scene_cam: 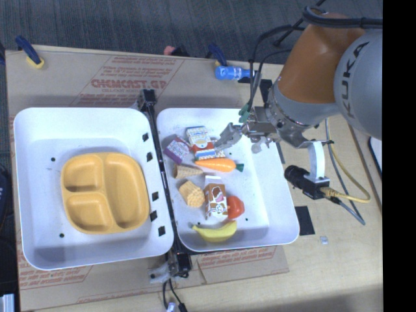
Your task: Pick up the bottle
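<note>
My arm point(338, 57) is cut off by the right edge past the orange band. Whether my fingers point(229, 135) are apart or closed is too small to tell. Which item in the right bin point(276, 200) is the bottle is unclear. Worktop point(312, 272) runs off the frame bottom.

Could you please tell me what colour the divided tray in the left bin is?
Yellow-orange tray, camera view.

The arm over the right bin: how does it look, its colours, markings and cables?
The arm is bulky and rounded, grey with a broad orange band. Black letters "KUKA" run down its grey shell. Thin black cables loop over the orange part. The gripper is a small grey metal piece.
</note>
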Action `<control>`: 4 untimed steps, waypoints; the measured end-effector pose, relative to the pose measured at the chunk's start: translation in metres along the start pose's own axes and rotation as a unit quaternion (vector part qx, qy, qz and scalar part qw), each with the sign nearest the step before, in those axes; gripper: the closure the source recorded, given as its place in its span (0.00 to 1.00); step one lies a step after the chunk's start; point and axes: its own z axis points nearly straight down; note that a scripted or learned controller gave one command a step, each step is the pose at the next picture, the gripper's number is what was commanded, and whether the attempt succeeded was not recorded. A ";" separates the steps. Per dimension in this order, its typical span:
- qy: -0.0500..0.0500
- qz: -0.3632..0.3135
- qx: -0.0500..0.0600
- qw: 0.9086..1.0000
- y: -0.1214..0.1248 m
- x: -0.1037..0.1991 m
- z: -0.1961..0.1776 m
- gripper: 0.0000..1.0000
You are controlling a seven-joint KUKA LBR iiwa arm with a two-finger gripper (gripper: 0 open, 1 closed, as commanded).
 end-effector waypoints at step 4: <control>0.000 -0.019 -0.002 1.000 -0.066 -0.031 -0.032 1.00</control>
